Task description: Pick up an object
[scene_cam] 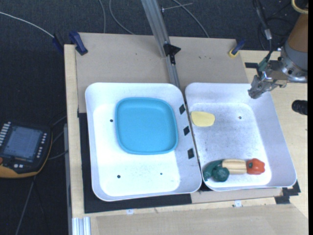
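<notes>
yellow piece right bin, far-left | green-tan-red toy lying flat, near edge

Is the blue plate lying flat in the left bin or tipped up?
Flat. The blue plate lies face up on the left bin's floor, whole rim visible.

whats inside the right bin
The right bin holds a yellow piece near its left wall and a green, tan and red toy along its near edge. Nothing looks covered.
</notes>
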You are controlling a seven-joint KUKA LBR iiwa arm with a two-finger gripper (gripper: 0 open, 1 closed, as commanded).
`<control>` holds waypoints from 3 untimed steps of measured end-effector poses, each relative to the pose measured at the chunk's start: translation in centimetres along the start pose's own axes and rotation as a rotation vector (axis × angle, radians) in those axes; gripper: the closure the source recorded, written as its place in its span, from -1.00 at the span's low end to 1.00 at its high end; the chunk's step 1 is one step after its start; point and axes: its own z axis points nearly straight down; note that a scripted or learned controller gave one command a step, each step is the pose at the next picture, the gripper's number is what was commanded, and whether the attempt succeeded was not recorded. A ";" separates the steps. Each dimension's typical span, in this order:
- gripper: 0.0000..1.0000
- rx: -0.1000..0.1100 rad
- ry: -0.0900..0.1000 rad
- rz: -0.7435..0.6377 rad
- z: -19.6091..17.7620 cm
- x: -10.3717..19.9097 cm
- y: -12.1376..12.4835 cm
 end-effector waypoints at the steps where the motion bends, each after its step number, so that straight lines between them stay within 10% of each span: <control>1: 1.00 0.004 0.002 -0.005 0.2 5.9 -1.0; 3: 1.00 0.003 0.003 -0.005 0.2 16.6 -0.5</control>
